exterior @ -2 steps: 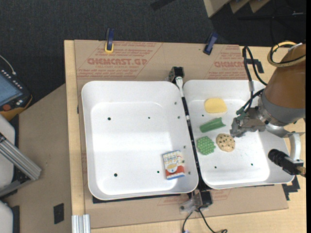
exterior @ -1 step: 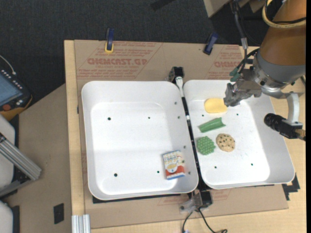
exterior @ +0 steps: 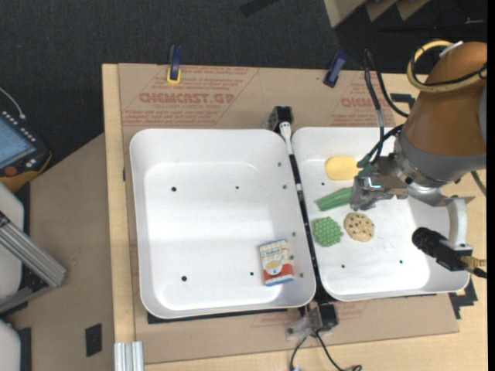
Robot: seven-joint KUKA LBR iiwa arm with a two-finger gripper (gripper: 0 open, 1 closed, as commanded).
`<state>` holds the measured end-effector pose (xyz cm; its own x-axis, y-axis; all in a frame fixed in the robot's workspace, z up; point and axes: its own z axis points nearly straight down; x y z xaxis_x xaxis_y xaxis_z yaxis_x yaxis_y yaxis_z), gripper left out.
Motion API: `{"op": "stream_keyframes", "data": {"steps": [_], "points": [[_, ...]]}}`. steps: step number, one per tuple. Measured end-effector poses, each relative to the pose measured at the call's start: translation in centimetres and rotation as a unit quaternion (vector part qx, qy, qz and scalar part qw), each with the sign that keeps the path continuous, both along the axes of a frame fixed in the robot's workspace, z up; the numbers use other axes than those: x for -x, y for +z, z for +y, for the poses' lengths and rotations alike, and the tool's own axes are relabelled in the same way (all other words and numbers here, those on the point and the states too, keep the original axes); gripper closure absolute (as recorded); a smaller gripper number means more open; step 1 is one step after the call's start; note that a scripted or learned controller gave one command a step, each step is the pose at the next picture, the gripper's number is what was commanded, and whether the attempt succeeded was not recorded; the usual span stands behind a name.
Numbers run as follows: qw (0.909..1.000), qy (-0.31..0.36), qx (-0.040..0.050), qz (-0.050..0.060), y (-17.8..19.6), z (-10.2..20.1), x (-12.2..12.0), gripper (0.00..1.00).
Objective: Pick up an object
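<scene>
In the right bin lie a yellow lemon-shaped piece, a long green piece, a green knobbly round piece and a tan cookie with dark spots. A small printed carton lies in the left bin near its front right corner. My gripper hangs over the right bin, just right of the long green piece and above the cookie. Nothing shows between its fingers.
A black divider rail runs between the bins. Blue clamps hold the cardboard base at the back. The arm's grey body and cables fill the right side above the right bin.
</scene>
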<state>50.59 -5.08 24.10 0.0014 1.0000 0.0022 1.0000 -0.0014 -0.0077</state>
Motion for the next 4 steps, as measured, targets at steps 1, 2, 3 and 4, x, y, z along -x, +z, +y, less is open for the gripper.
{"op": "stream_keyframes", "data": {"steps": [1,2,3,4], "points": [[0.9999,0.004,0.0001,-0.010,10.0,4.9,0.2,1.00],[0.9999,0.004,0.0000,-0.010,17.5,9.5,-1.0,1.00],[0.9999,0.008,-0.0015,-0.007,22.4,20.7,1.2,1.00],[0.9999,0.003,-0.0006,-0.010,29.8,24.6,-6.4,1.00]]}}
